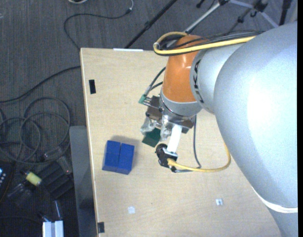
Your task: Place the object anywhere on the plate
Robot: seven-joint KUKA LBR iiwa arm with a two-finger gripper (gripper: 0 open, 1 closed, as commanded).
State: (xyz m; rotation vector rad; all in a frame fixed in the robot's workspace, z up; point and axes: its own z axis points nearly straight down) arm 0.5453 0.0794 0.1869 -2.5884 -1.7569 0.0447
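Note:
A blue block (118,157) with a seam down its middle lies flat on the light wooden bench top (117,98), toward its left side. My gripper (152,133) hangs below the orange wrist band (180,80), just right of the block and slightly farther back, a short gap away. A small dark green piece (150,140) shows at the gripper's lower end; I cannot tell whether it is part of the gripper or something held. The block lies free, touching nothing.
The grey arm body (260,117) covers the right side of the bench. A yellow cable (203,169) loops below the gripper. A black tab (92,86) sits near the bench's left edge. Cables lie on the floor (33,127) to the left.

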